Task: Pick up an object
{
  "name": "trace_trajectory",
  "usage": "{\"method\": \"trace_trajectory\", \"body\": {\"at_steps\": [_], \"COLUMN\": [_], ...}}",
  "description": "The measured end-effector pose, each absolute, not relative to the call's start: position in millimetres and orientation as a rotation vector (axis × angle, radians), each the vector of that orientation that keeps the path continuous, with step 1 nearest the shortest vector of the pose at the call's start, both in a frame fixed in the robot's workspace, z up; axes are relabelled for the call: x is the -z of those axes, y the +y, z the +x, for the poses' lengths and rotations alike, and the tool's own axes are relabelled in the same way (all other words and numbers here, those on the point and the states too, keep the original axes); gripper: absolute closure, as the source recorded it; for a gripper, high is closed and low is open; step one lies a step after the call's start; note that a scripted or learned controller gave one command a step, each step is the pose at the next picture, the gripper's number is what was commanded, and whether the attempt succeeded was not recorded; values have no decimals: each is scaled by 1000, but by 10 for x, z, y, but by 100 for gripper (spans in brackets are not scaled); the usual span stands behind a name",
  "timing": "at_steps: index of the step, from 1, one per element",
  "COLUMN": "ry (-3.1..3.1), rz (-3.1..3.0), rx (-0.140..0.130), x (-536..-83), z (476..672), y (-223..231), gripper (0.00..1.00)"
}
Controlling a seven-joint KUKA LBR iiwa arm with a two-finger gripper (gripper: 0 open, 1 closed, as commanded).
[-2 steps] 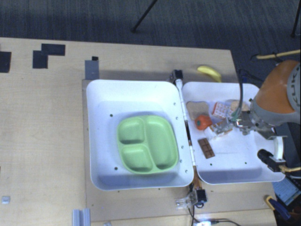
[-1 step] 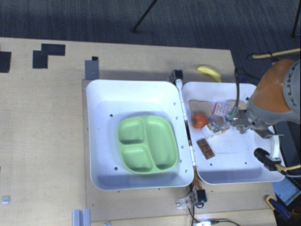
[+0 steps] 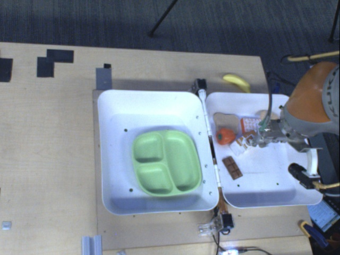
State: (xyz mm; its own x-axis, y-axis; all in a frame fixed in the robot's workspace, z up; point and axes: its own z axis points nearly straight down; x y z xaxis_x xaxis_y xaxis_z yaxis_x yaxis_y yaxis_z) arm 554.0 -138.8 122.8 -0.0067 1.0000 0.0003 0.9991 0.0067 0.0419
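At the six o'clock side of the right bin (image 3: 265,198), nearest the camera, a brown chocolate bar (image 3: 232,167) lies flat, with a red tomato-like toy (image 3: 226,136) at about eleven o'clock from it and a small orange-and-white packet (image 3: 249,125) beyond. The gripper (image 3: 253,140) hangs low at three o'clock of the red toy, just beside it; whether its fingers are spread or closed I cannot tell. Judging by this, nothing is lifted yet, while the left bin (image 3: 114,142) holds a green divided tray (image 3: 166,162) and a banana (image 3: 236,82) lies on the bench at twelve o'clock.

arm (image 3: 319,97) cut by right edge | hand (image 3: 254,139) fingers blurred | carton (image 3: 249,125) label unreadable
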Motion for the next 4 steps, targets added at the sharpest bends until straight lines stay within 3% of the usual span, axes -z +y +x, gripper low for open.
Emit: {"method": "trace_trajectory", "body": {"at_steps": [1,2,3,4], "ry": [2222,2226,2227,2221], "rz": [2214,2209,2210,2209], "rx": [-3,-5,-3,-8], "x": [-1417,-1784,-1777,-991], "z": [5960,6698,6694,6614], "y": [-1982,-2052,-2052,-1738], "gripper": [100,100,0,0]}}
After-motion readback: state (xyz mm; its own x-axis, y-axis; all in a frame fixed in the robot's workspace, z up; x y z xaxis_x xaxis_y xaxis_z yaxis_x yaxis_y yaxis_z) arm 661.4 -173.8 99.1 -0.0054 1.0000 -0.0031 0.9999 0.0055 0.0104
